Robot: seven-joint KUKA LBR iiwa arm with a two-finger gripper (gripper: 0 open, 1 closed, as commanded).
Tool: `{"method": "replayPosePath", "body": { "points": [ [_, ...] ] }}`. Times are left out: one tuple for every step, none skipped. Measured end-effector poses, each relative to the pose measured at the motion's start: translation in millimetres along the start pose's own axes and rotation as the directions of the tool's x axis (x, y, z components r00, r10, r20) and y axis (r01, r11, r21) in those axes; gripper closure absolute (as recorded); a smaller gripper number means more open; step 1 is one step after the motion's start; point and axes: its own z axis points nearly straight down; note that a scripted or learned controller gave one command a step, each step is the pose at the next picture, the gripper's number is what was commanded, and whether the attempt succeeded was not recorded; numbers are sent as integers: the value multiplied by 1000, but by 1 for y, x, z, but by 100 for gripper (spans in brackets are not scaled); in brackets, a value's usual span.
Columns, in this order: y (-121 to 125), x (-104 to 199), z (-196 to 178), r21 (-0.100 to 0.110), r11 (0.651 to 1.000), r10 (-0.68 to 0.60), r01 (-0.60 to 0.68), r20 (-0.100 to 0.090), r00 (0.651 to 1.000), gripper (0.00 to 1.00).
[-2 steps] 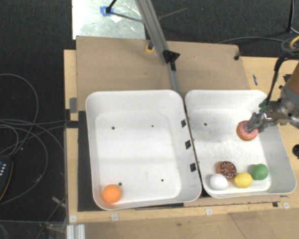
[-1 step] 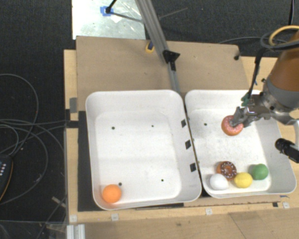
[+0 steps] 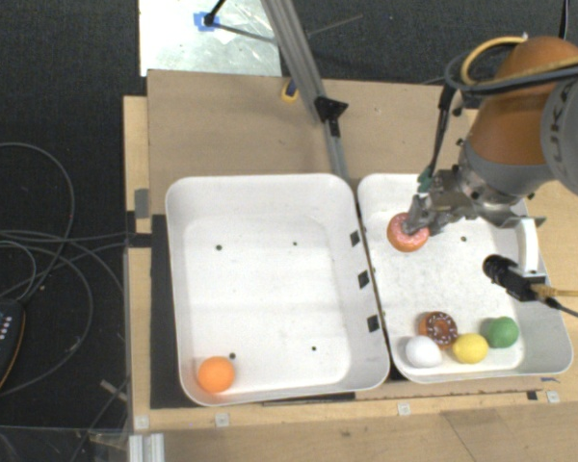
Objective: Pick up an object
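Observation:
In the right bin [image 3: 555, 346], near its back left corner, my gripper [image 3: 420, 218] comes down from the right. A pink frosted donut [image 3: 405, 235] sits at its fingertips, with the fingers closed on the donut's upper right edge. The donut appears slightly raised off the bin floor. Along the front of the same bin lie a chocolate sprinkled donut [image 3: 439, 327], a white ball [image 3: 423, 351], a yellow ball [image 3: 470, 347] and a green ball [image 3: 502, 332].
The left bin [image 3: 260, 183] holds an orange ball [image 3: 215, 374] in its front left corner. A grey tripod pole [image 3: 303, 56] slants down to the gap behind the bins. A black cable fitting [image 3: 506, 272] hangs off the arm over the right bin.

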Motion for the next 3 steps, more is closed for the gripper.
{"method": "replayPosePath", "body": {
  "points": [
    [19, 48, 11, 1, 1000, 2, -2, 0, 1000, 100],
    [43, 93, -1, -2, 1000, 2, -2, 0, 1000, 100],
    [61, 140, -9, -1, 1000, 2, -2, 0, 1000, 100]
  ]
}}
